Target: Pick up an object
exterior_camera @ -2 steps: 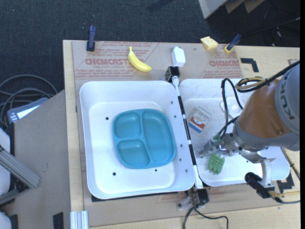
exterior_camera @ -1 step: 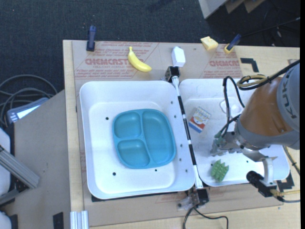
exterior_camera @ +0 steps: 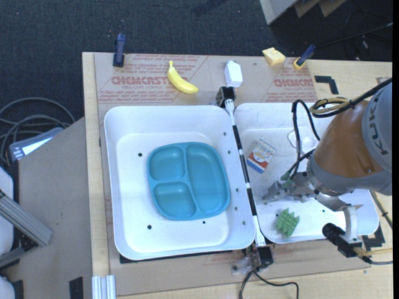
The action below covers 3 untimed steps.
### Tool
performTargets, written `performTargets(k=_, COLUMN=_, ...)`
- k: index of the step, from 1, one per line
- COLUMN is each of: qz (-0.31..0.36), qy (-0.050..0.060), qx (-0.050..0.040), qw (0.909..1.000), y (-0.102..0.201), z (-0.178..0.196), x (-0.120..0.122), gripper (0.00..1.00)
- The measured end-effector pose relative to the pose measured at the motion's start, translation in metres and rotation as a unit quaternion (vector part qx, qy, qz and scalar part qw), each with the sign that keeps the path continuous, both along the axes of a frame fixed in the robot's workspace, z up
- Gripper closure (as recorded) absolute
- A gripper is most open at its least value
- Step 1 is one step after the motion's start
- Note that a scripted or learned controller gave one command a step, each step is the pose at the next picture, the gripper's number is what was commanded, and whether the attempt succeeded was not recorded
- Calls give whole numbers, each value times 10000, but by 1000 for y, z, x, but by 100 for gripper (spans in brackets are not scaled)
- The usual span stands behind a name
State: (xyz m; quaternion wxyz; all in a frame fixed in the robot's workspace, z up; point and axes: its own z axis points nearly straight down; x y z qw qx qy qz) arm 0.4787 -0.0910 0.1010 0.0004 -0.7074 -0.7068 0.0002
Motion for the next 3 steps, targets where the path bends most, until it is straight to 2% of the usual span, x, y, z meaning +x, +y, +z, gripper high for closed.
performTargets(k=1, qz=0, qy=-8, qx=-6, qw=10000, y=-12, z=38, x=0, gripper=0)
performTargets(k=2, qz=1, qy=8, qx=4, qw=10000, y=-7, z=0, x=0, gripper=0)
performTargets(k=3, qz=2, qy=-8, qx=-6, qw=10000, y=-13, z=36, x=0, gripper=0)
